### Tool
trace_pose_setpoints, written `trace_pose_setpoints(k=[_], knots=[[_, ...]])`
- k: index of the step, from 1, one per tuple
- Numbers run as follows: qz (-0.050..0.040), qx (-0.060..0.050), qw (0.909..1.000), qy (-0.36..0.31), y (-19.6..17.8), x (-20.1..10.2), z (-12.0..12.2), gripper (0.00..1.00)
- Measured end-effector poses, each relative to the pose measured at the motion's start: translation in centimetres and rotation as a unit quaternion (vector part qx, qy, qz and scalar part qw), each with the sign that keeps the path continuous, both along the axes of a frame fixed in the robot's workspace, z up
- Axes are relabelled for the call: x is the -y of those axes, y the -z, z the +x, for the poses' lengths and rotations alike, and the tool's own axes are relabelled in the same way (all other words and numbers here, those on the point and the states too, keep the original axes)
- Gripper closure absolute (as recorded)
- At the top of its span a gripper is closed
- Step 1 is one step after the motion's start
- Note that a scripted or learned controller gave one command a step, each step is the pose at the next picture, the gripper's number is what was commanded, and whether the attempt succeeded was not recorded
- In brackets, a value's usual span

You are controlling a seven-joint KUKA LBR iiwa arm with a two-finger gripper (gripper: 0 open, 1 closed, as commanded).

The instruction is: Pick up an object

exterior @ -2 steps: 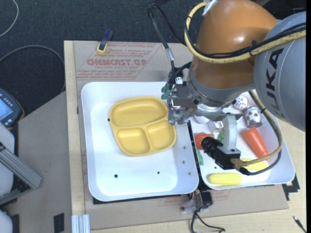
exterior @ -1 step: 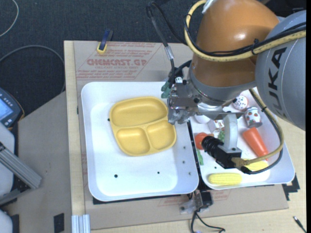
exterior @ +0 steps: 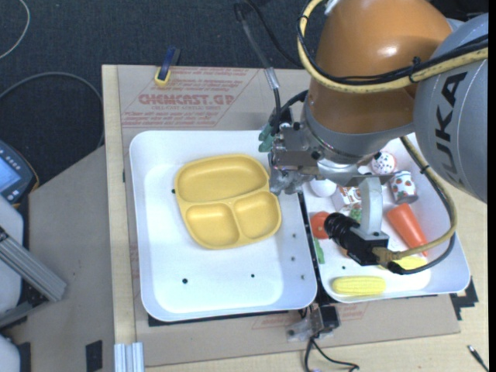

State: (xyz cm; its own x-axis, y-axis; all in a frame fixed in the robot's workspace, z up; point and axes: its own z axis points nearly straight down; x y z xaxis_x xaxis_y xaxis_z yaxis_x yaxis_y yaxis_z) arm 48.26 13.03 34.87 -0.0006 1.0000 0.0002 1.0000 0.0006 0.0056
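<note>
– Dark carpet lies round the bench, and a brown board with red print (exterior: 186, 99) sits under the two bins. How far along does the pick look?

– Not done, by the look of it. The gripper (exterior: 288, 178) hangs low over the divider between the bins, at the far right corner of the left white bin (exterior: 155, 246). The arm's orange and grey wrist covers most of it, so one cannot tell whether it is apart or together. Nothing can be seen held in it.

– So what could it take?

– No one thing is named, so any loose thing will do. Nearest is the yellow three-compartment plastic plate (exterior: 226, 200), lying flat and alone in the left bin, its right rim just beside the gripper. It seems the likely target, though that is a guess.

– And the right white bin (exterior: 457, 273)?

– That one is crowded. A yellow toy corn cob (exterior: 358, 286) lies along its near edge. An orange carrot-shaped cone (exterior: 404, 222) sits toward the right. A white ball with red spots (exterior: 401, 183) lies farther back. A small red-orange piece (exterior: 321, 224) lies by the left wall, and a white egg-shaped piece (exterior: 322, 186) sits just under the wrist.

– What is left, then?

– The whole of it, likely: closing on something, then lifting it free of the bin.
</note>
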Motion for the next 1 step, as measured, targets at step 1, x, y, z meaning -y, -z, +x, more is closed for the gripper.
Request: trace_pose_setpoints(k=[1], knots=[[-0.0012, -0.009, 1.0, -0.001, 9.24, -4.52, -0.6, 1.0]])
